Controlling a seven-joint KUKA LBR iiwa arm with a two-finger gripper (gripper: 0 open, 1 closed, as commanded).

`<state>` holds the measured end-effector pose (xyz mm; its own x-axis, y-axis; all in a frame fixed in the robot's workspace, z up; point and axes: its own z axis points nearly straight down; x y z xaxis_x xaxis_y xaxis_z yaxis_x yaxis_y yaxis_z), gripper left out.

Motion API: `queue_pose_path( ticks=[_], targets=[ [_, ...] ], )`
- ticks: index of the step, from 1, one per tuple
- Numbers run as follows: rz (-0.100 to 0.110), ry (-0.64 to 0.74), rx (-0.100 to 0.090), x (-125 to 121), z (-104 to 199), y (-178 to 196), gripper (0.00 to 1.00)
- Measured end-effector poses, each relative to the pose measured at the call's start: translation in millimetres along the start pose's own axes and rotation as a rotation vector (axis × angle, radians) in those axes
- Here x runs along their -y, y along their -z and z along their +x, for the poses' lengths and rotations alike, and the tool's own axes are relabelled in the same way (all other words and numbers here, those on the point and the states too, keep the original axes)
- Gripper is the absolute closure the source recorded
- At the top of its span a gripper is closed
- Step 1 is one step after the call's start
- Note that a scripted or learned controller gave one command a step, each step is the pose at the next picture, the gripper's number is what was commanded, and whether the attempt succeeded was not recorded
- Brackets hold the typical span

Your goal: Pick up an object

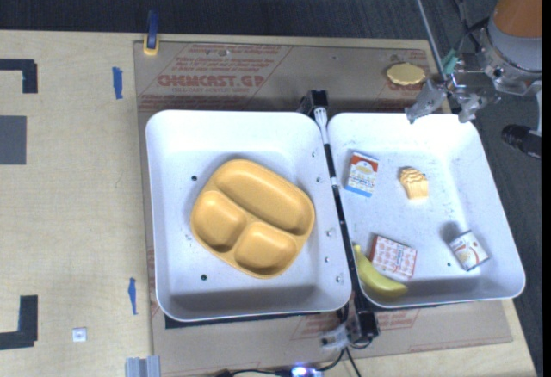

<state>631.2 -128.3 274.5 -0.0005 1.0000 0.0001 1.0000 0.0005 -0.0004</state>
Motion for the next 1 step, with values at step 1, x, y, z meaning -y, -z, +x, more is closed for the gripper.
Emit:
queue_pose_path(
  ticks=[1],
  targets=[
    [0.002, -0.001, 0.000, -5.0, -32.6, -176.8, 0.00]
  ],
)
